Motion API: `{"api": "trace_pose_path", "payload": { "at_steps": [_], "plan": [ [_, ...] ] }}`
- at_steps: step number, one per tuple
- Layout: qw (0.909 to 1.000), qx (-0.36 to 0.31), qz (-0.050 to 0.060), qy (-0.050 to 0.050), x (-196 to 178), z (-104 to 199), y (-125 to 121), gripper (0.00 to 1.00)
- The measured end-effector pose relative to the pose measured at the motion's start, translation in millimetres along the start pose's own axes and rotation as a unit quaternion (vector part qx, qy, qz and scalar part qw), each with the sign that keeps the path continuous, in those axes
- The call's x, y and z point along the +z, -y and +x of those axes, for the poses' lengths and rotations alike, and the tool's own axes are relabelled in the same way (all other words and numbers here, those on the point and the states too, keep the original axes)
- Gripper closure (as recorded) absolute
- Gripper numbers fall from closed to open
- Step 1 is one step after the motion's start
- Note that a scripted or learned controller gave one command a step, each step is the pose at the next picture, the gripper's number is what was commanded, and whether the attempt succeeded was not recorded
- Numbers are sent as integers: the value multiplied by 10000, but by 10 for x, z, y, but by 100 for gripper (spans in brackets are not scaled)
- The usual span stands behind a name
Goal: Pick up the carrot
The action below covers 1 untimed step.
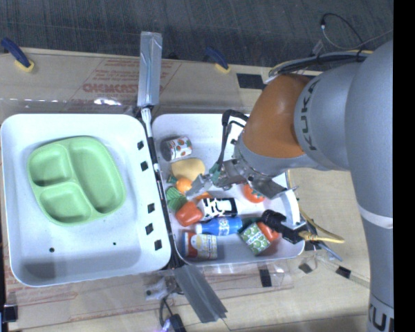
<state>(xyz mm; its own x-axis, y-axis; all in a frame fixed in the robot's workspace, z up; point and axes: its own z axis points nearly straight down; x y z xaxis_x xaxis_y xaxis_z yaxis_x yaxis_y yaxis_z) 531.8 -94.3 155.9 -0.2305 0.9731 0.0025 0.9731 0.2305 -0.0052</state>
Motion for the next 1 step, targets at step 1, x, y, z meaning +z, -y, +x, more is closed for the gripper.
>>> {"api": "trace_pose_path", "payload": {
  "at_steps": [1],
  "plan": [
    [9944,-1053,-27,14,633,-173,-119,0]
  ]
}}
